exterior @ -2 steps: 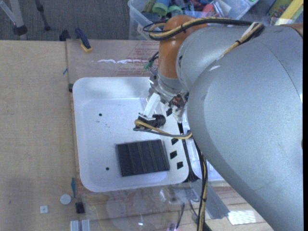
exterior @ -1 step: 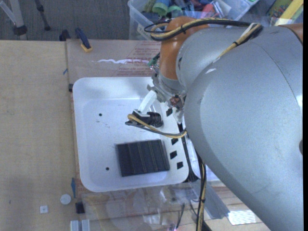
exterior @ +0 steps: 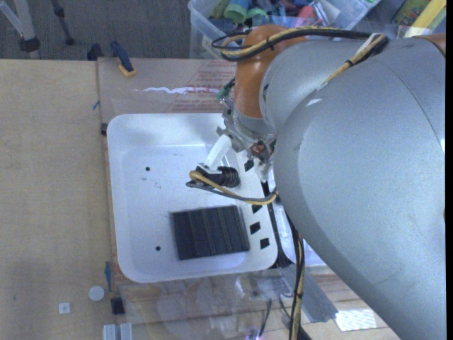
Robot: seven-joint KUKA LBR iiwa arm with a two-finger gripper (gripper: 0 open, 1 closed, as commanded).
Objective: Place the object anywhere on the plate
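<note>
A dark, ribbed rectangular plate [exterior: 210, 232] lies flat in the near part of the left white bin [exterior: 134, 140]. My gripper [exterior: 245, 149] hangs over the right side of that bin, above and behind the plate's far right corner and clear of it. The wrist with its orange band [exterior: 248, 83] and the thick grey arm [exterior: 361, 176] cover the gripper from above. I see nothing carried below the wrist. The arm hides most of the right bin.
Small black marks [exterior: 255, 228] run along the divide between the two bins. A clear tub of coloured toys [exterior: 283, 6] stands behind the bench. A blue clamp [exterior: 125, 60] sits at the far left corner, and small parts [exterior: 95, 293] lie near the front left.
</note>
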